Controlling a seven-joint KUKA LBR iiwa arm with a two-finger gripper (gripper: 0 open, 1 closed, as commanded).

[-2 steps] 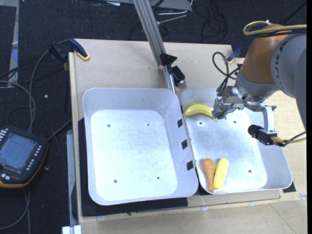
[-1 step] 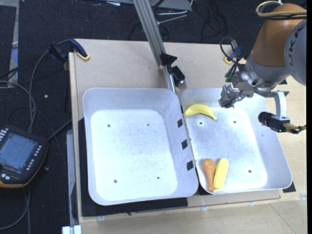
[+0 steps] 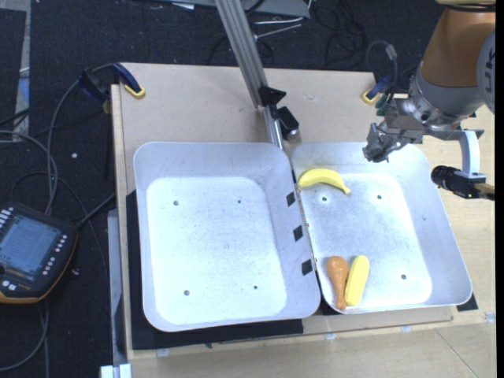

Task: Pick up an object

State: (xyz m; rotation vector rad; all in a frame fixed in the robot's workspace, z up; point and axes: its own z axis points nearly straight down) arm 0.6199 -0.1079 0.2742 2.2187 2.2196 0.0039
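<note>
Inspecting the scene from my remote station, I note the pincer [image 3: 379, 150] hanging above the far edge of the right bin [image 3: 441, 235], with nothing visible between its jaws; whether they stand apart or together I cannot tell at this angle. 3 candidate objects lie in that bin. A yellow banana [image 3: 323, 180] rests near the far left corner, just beside the divider where the 2 bins meet. A second yellow piece, apparently plastic fruit [image 3: 356, 279], lies at the near edge, touching an orange drumstick-shaped item [image 3: 337, 278]. The left bin [image 3: 157, 172] sits alongside on the table [image 3: 197, 101]. In my judgement the task has not yet reached a grasp. The banana is nearest and lies apart from the others, so it offers the cleaner target; the touching pair risks a fouled pick.
</note>
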